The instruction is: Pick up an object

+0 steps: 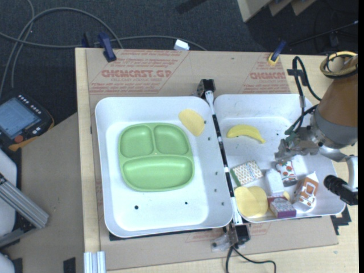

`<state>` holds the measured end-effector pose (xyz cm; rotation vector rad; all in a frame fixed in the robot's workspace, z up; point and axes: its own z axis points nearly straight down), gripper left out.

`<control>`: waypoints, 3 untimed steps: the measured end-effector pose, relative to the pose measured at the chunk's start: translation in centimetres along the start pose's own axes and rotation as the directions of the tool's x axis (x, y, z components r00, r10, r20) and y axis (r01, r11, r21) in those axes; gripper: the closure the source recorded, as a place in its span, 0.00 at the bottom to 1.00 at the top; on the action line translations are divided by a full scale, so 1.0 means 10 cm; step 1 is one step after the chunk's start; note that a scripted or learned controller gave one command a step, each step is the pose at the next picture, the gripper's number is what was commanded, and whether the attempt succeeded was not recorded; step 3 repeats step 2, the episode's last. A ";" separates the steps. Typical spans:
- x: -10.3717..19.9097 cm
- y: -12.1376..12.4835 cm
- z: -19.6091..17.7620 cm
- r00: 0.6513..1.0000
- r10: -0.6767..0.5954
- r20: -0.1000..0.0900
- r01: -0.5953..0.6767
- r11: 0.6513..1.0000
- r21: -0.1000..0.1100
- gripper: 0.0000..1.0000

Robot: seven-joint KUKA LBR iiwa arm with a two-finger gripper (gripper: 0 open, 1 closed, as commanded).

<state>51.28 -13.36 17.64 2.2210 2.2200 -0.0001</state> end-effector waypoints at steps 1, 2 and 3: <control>0.00 0.00 0.00 1.000 0.000 0.000 0.000 1.000 0.000 0.00; 0.26 1.03 0.92 1.000 -0.002 -0.001 0.002 1.000 0.000 0.00; 0.26 1.03 0.92 1.000 -0.002 -0.001 0.002 1.000 0.000 0.00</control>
